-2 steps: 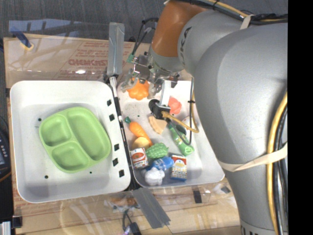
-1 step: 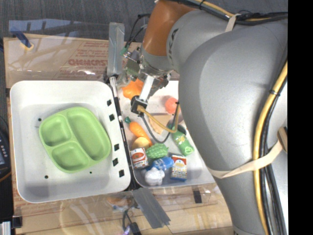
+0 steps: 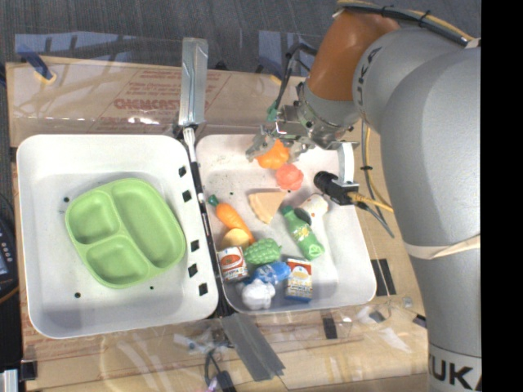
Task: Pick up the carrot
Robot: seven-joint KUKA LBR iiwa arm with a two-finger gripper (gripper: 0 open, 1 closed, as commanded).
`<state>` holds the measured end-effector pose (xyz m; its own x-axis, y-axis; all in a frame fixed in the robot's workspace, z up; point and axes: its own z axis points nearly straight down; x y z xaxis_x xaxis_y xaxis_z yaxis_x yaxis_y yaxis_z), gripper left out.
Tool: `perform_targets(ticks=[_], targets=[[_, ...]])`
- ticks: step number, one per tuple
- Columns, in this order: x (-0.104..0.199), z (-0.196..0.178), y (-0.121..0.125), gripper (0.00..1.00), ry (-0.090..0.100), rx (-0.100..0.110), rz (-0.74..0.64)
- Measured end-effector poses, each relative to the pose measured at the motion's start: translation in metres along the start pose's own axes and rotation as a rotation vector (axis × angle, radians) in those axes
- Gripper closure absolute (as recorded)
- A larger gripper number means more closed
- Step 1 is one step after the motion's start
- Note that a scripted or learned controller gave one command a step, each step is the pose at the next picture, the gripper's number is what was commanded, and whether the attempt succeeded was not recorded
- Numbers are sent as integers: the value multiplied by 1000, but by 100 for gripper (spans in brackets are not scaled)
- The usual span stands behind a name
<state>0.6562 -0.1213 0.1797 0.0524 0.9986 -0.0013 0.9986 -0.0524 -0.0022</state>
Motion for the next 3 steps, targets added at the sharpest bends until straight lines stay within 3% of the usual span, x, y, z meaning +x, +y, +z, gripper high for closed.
perform_targets(ticks=[1,2,3], targets=[[31,88,-2,100,1,6,324],[77,-27,-39,100,1,0,43],[93,-11,-63,100,1,6,408]])
